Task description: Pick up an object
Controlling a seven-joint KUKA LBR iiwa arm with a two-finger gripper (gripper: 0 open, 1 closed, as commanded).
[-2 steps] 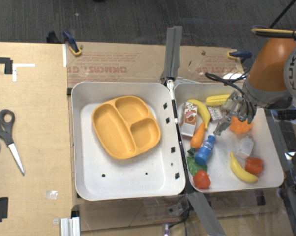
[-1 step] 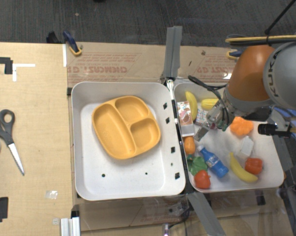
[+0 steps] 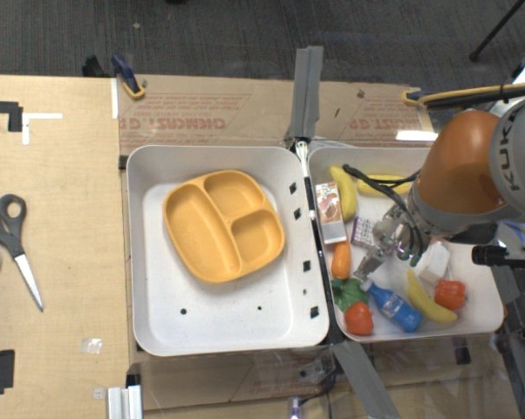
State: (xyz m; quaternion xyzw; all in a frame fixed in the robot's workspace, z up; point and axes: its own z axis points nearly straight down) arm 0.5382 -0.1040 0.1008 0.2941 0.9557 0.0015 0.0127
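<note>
The gripper (image 3: 373,264) hangs low in the right bin (image 3: 494,321), over the middle of the toy pile. The arm (image 3: 459,177) comes in from the right w/ its big orange band on top. The jaws: can't tell if open or closed. The metal tip is small & mixed in w/ the stuff under it. Can't see anything squeezed by it either. It looks v. close to the blue bottle (image 3: 395,308) & the green thing (image 3: 345,291), maybe touching, but that's not clear.

Stuff in the right bin:
- a yellow banana (image 3: 345,190) near the top left, next to a small box w/ a picture (image 3: 330,212)
- an orange carrot-like toy (image 3: 341,260) just under that box
- a small purple & white pack (image 3: 364,231) just left of the gripper
- a red tomato-like toy (image 3: 358,319) at the bottom, touching the green thing
- the blue bottle lying flat, right of the red toy
- a 2nd banana (image 3: 428,299) lying slanted, w/ a red & orange toy (image 3: 450,293) beside it
- a white thing (image 3: 434,258) under the arm, partly hidden

The left bin (image 3: 145,260) holds a yellow plate (image 3: 223,225) w/ 3 parts, tilted a bit, near the top middle.

On the bench at far left lie scissors (image 3: 14,243), well apart from both bins.
</note>
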